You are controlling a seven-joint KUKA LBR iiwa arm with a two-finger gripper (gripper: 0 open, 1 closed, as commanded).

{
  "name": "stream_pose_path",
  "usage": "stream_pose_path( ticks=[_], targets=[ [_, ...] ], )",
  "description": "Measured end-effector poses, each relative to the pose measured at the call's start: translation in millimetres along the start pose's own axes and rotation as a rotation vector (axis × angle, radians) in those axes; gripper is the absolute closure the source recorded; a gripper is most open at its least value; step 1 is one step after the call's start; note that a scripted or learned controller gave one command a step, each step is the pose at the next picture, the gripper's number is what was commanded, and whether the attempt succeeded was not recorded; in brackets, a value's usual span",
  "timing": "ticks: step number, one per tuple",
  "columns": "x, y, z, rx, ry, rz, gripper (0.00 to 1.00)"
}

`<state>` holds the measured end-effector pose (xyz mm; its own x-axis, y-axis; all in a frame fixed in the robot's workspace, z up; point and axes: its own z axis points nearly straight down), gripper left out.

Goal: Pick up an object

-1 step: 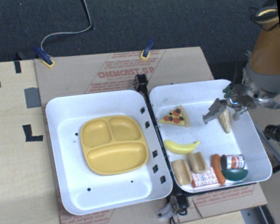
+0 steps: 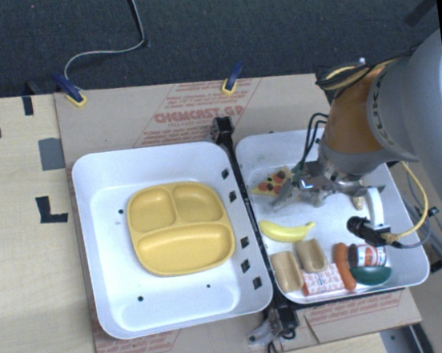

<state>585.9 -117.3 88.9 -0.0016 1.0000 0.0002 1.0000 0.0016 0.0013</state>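
In the right bin lie a small red, yellow and black toy, a yellow banana, two tan bread rolls, a red and white packet, an orange sausage, a small jar with a red label and a teal piece. My gripper reaches down into the upper part of this bin, its tip right beside the small toy. I cannot make out whether anything sits between its fingers.
The left bin holds a yellow divided plate. A black divider with clips runs between the bins. The arm's grey and orange body covers the right bin's upper right. Cardboard lies under both bins.
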Motion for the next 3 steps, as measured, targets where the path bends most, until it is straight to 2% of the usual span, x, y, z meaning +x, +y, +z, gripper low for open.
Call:
stream_pose_path(
  ticks=[1,2,3],
  targets=[
    [20.3,57.4,3.2,-0.003,-0.001,0.0,0.0],
    [16.8,55.9,-6.8,0.003,-0.007,0.0,1.0],
    [86.6,-18.5,-95.4,0.003,0.001,-0.001,1.0]
  ],
)
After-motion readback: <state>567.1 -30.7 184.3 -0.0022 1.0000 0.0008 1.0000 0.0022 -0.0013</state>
